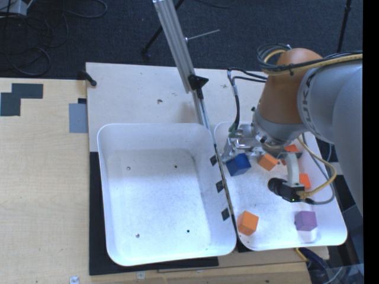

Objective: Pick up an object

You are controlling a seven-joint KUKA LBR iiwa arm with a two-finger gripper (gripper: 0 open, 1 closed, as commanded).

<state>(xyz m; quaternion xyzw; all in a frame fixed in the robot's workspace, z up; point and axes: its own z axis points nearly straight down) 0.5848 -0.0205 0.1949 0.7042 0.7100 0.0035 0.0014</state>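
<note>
Your gripper (235,148) sits low in right bin (331,235), near divider (220,179). Jaw state: you cannot tell from here. Blue cube (238,164) lies just below it, touching or nearly so. Orange cube (267,162) just right of blue one. Another orange cube (248,222) near bin's front left; purple cube (305,220) front right. Left bin (112,158) alongside.
</note>
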